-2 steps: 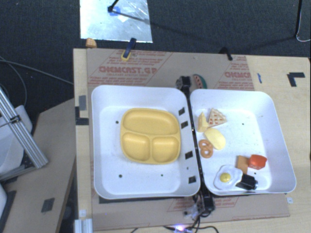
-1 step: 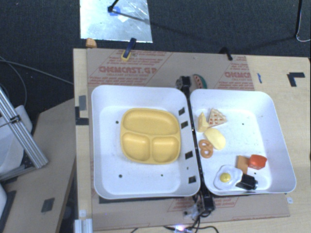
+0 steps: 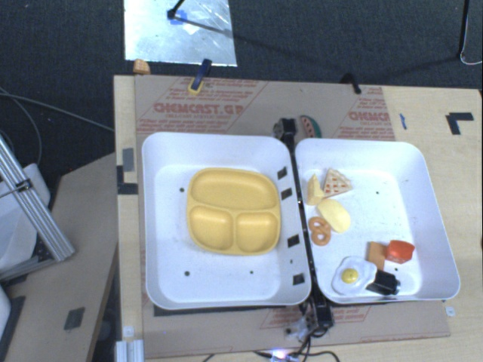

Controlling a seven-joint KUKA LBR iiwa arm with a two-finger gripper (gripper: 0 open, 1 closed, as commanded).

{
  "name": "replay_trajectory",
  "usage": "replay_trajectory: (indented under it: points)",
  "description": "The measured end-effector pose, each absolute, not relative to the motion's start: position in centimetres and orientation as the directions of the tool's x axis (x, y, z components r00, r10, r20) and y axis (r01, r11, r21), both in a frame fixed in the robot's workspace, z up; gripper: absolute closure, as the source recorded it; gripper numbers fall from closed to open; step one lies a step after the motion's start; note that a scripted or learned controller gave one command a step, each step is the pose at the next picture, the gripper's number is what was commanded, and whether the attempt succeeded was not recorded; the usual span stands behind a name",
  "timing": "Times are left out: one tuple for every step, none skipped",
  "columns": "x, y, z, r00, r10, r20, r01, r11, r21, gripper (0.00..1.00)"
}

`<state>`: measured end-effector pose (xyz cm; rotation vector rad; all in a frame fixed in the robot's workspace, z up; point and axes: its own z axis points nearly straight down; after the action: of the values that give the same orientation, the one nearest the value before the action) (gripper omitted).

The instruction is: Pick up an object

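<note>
Gripper: whether it is open or closed cannot be told from where I stand.

Right bin (image 3: 430, 194): holds all the loose candidates for pickup, grouped toward its left and near sides.
- A waffle wedge (image 3: 336, 181) lies near the left wall, with a pale yellow slice (image 3: 313, 191) touching its left side.
- Just below these is a yellow oval piece (image 3: 336, 216), and an orange pretzel (image 3: 320, 231) rests against its lower left edge.
- A fried egg (image 3: 349, 276) occupies the near left corner (yolk up), with a black item (image 3: 385, 282) touching its right side.
- A red-orange piece (image 3: 401, 250) sits just above the black item, beside a small orange block (image 3: 375, 253).

Left bin (image 3: 162, 202): contains a yellow divided plate (image 3: 232, 210), lying flat near the centre, one long compartment at the far side and two smaller ones at the near side.

Tabletop (image 3: 249, 108): brown protective sheet with red print, carrying both bins side by side, their inner walls touching. A yellow-and-blue clip (image 3: 198, 78) sits at its far edge.
</note>
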<state>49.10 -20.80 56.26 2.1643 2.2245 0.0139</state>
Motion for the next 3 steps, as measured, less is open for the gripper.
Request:
replay_trajectory:
  points:
    - [49.1,-20.8,57.4,-0.030,0.999,-0.024,0.999,0.031,0.037,1.00]
    - [49.2,-20.8,58.6,-0.033,0.999,-0.027,0.999,0.035,0.042,1.00]
    - [49.2,-20.8,59.7,-0.037,0.999,-0.030,0.998,0.038,0.047,1.00]
